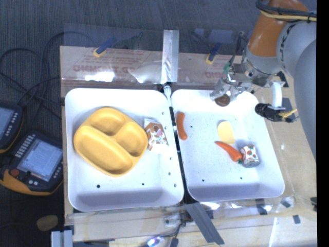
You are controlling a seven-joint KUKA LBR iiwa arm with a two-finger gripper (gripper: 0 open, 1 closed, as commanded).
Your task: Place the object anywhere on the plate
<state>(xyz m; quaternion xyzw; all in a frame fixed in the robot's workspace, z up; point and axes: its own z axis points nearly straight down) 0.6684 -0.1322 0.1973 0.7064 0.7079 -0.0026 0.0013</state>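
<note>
A yellow plate with three hollows lies in the left bin. My gripper hangs over the far edge of the right bin, near its top middle. A small round brown object sits between the fingertips, and the fingers look shut on it. The plate is well to the left of the gripper, across the divider between the bins.
A small printed packet lies against the plate's right side. The right bin holds an orange-red sausage, a pale yellow piece, an orange carrot-like piece and a small can. A tablet and cables lie at the left.
</note>
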